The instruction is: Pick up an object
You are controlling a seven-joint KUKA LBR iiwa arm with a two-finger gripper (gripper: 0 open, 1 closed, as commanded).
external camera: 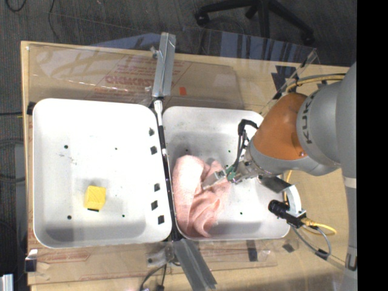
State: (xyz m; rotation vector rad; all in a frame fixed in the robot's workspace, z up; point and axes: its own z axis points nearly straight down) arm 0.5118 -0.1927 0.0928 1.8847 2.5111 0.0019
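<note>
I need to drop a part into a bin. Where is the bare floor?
Left bin: bare all around the yellow block near its front. Right bin: free along the back wall and front right corner; crowded at the middle, where the hand meets the pink cloth.

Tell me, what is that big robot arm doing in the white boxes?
The grey and orange robot arm is reaching into the right bin, with its gripper down on a crumpled pink cloth. It is trying to pick something up. A small yellow block sits by itself in the left bin.
</note>
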